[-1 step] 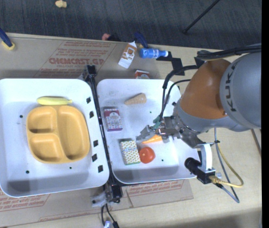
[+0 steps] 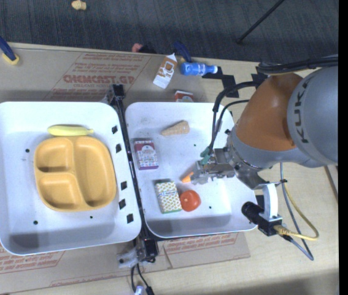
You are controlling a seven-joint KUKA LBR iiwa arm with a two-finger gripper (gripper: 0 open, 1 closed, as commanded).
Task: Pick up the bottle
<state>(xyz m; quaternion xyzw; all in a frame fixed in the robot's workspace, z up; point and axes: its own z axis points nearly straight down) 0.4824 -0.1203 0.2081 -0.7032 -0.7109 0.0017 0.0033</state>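
Metal two-finger gripper [image 2: 203, 169] low over the right white bin [image 2: 220, 217], toward its 3 o'clock side; whether the fingers are apart or together cannot be told. Just beside the fingertips at 8 o'clock, a small orange carrot-shaped piece [image 2: 188, 177], contact unclear. Farther out at 7 o'clock, a round red tomato-like ball [image 2: 189, 200], touching a small green-and-yellow printed box [image 2: 168, 196] on its 9 o'clock side. At 10 o'clock from the gripper, a flat dark-red packet [image 2: 145, 153], lying near the bin's left wall. At 11 o'clock, a tan cone-shaped pastry [image 2: 175, 128] near the far wall. Behind the gripper at 3 o'clock, the grey arm with its orange band [image 2: 272, 118], covering the bin's right edge. Outside the bins, at 12 o'clock from the gripper, the small blue plastic bottle with a white cap [image 2: 197, 69], lying on its side on the cardboard-covered bench [image 2: 100, 75], well apart from the gripper. Just at the bottle's 9 o'clock, a small white-and-orange carton [image 2: 166, 71]. In the left white bin [image 2: 8, 226], a yellow three-compartment plastic tray [image 2: 74, 172], with a yellow banana [image 2: 70, 129] at its 12 o'clock edge.
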